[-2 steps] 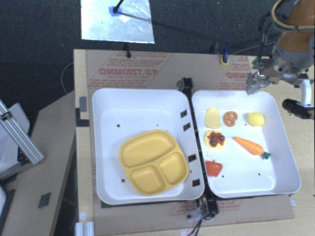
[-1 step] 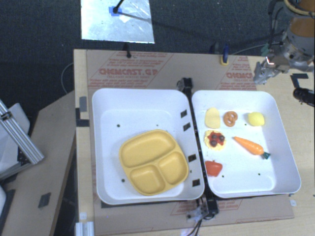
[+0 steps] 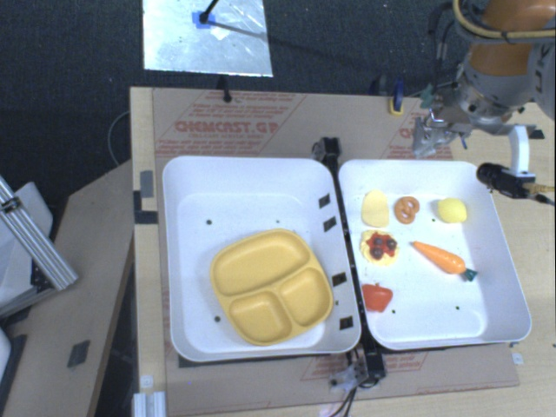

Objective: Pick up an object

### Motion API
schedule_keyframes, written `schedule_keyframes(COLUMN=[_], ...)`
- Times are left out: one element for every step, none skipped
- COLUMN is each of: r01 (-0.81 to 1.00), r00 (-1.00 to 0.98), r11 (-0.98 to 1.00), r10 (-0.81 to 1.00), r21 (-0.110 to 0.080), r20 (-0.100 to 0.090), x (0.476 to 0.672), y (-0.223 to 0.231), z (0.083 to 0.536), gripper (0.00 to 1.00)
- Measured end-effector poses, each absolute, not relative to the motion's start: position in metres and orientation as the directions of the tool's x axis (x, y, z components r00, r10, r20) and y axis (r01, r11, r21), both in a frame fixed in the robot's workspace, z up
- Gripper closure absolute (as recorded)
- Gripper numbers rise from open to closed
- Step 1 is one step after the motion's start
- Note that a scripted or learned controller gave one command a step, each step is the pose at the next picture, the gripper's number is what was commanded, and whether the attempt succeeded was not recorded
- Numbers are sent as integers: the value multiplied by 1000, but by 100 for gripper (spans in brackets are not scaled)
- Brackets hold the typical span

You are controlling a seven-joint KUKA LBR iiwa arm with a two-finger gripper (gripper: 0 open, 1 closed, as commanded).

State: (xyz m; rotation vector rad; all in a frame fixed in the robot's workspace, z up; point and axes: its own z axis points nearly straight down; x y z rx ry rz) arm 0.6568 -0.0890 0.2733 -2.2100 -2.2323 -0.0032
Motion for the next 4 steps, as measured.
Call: schedule_keyframes(r01=[1000,1000,1000,1000], r00=[-9,-9,-10,-10], r11=[9,9,10,10], r10=[1000,1000,1000,1000], r21=[-1,-2,-1,-2], r20=[1,2,2,2], x=[636,617,601,597], y=[-45,2,58,108], z=[259,244,243,221], gripper=[100,100,100,100])
